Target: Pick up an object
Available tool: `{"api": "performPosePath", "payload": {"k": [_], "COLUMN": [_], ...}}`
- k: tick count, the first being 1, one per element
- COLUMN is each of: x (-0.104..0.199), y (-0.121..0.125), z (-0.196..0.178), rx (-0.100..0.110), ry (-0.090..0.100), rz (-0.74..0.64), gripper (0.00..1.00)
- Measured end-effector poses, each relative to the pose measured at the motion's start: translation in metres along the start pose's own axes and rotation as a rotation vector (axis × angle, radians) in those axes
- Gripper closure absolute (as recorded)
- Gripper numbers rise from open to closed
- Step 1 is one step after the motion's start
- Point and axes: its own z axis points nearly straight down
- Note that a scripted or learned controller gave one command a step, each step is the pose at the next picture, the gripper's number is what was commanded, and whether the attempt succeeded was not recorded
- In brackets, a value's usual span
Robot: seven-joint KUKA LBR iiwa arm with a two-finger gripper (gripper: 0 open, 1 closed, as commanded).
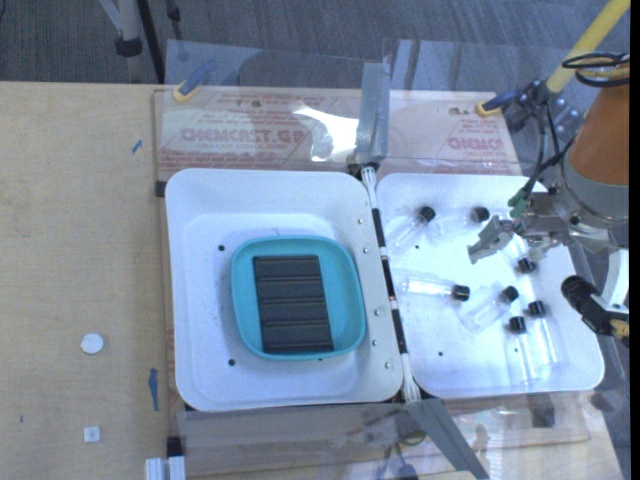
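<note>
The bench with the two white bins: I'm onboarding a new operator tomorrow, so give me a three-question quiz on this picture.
1. True or false: the teal tray lies in the right bin.
2. Which bin does the gripper hover over? A) left bin B) right bin C) neither
3. Fill in: the clear vials have caps of the colour ____.

Key:
1. False. The tray, with a dark ribbed block in it, lies in the left bin.
2. B. The arm reaches in from the view's right, over the right bin, among the scattered vials.
3. Black.
</note>
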Motion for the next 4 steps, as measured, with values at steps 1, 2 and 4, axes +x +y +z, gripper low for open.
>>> {"api": "performPosePath", "payload": {"k": [1,2,4], "x": [-0.039,-0.056,-0.019], "y": [0.015,0.053,0.088], "z": [0.080,0.132,0.153], "rx": [0.001,-0.004,-0.009], "ry": [0.000,-0.002,-0.003], "rz": [-0.087,-0.123,-0.116], "gripper": [0.00,0.00,0.00]}}
